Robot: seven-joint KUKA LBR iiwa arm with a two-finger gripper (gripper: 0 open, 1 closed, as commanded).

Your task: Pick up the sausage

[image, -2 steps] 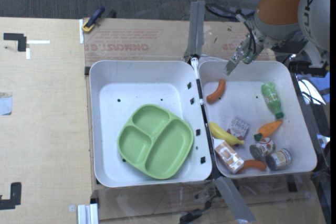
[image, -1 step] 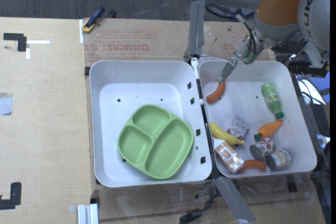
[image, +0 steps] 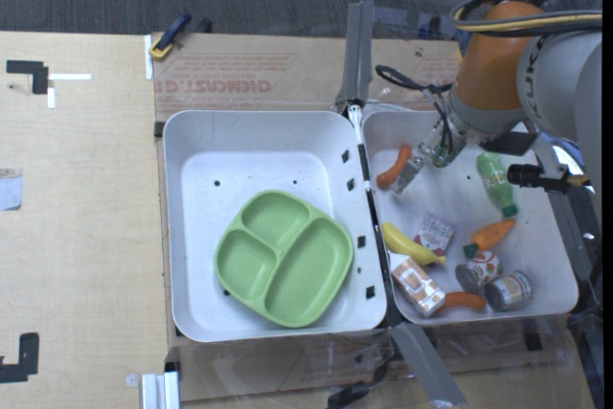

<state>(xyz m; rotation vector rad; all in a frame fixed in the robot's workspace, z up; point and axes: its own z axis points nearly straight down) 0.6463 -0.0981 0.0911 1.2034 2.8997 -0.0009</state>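
Nearest my camera, along the front edge of the right bin (image: 565, 297), I see a small box (image: 417, 286), a thin orange stick (image: 466, 301) and two cans (image: 491, 282), with a banana (image: 410, 242), a wrapped packet (image: 435, 231) and a carrot (image: 491, 235) just behind them. Further back, against the bin's left wall, the sausage (image: 394, 167) lies on the floor, its long axis slanting from lower left to upper right. My end effector (image: 414, 172) sits just beside it on the right, tips close to the sausage's lower half, so I judge the grasp needs only a short shift left. I read the fingers as slightly parted and empty, though they are small and shadowed. Behind them, the wrist hides part of the back wall, and a green bottle (image: 496, 181) lies beneath the arm.
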